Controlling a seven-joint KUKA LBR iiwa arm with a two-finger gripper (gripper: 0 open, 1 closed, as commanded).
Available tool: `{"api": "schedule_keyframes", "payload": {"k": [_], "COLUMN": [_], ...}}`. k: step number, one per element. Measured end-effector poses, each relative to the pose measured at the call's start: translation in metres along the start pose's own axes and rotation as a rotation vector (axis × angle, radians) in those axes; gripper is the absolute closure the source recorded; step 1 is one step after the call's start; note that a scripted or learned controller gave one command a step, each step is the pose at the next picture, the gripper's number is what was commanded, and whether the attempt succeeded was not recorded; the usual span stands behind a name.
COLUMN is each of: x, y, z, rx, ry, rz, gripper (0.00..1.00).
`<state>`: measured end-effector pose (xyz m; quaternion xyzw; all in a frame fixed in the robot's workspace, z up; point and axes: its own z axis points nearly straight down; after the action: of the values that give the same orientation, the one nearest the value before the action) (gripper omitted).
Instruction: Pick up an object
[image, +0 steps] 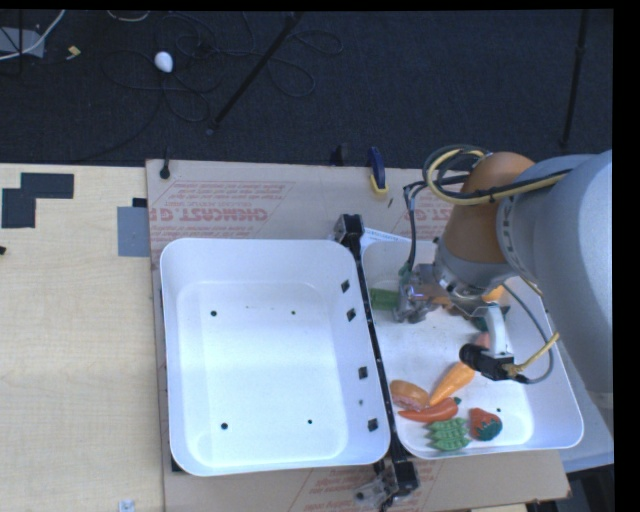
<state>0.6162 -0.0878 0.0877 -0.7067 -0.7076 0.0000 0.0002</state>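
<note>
My gripper (413, 305) is down in the right bin (560, 425), near its far left corner, under the grey arm with its orange band (495, 180). A flat green object (383, 297) lies just left of the gripper, touching it or nearly so. Toward the bin's front lie an orange carrot (452, 380), a red pepper (432, 411), an orange rounded piece (407, 391), a green bumpy object (448, 435) and a red strawberry with a green top (486, 424). The wrist hides what is directly under the gripper.
The left bin (175, 300) stands beside the right one, with a black divider (362, 330) between them. A black connector with cables (483, 360) hangs from the arm over the right bin. Cardboard (250, 205) lies under both bins.
</note>
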Motion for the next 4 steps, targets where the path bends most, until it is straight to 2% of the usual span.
{"api": "schedule_keyframes", "payload": {"k": [1, 2, 3, 4], "x": [0.005, -0.005, -0.096, -0.079], "y": [0.028, 0.027, 0.027, 0.027], "z": [0.000, 0.000, 0.000, 0.000], "rx": [0.001, 0.002, 0.003, 0.004], "ry": [0.000, -0.001, 0.001, 0.000], "rz": [0.000, 0.001, 0.002, 0.000], "gripper": [1.00, 1.00, 1.00, 1.00]}}
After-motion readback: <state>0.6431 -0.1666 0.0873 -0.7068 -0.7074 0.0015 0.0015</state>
